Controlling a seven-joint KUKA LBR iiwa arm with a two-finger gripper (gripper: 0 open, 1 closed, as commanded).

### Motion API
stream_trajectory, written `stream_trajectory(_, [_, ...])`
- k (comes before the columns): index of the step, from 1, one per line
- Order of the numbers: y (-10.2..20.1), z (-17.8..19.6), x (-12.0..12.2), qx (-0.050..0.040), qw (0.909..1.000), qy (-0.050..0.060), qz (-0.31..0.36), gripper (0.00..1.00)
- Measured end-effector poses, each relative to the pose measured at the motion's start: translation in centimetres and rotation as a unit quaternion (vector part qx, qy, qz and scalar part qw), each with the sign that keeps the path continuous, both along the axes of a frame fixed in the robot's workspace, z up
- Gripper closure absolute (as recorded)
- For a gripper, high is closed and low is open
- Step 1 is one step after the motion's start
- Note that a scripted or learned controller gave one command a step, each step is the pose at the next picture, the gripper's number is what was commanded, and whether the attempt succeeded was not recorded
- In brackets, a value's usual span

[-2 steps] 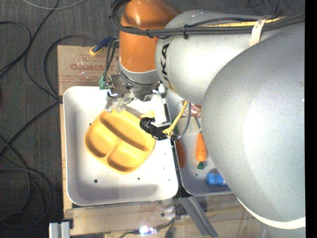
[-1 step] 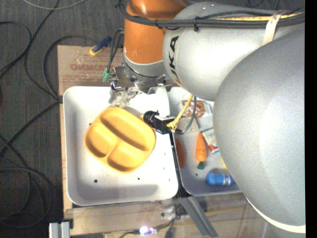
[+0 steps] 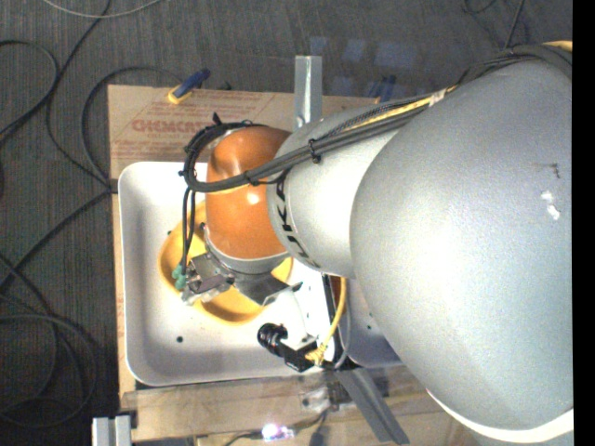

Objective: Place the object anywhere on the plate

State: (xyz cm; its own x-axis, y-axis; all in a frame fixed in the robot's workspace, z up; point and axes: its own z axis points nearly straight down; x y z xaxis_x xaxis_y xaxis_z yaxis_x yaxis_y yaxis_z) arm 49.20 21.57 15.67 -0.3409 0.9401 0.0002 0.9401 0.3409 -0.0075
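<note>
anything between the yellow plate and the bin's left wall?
Nothing: in the camera view, bare white bin floor runs from the yellow plate to the left wall.

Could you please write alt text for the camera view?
A large grey arm with an orange band reaches from the right over a yellow plate lying in a white bin, hiding most of the plate.

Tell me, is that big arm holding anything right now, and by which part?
It cannot be told. The arm hangs over the yellow plate in the white bin, and its orange band and wrist cover whatever lies beneath.
</note>
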Motion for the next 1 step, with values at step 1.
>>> stream_trajectory(1, [-0.97,11.61,5.56,-0.0009,0.9998,-0.003,-0.02,1.0])
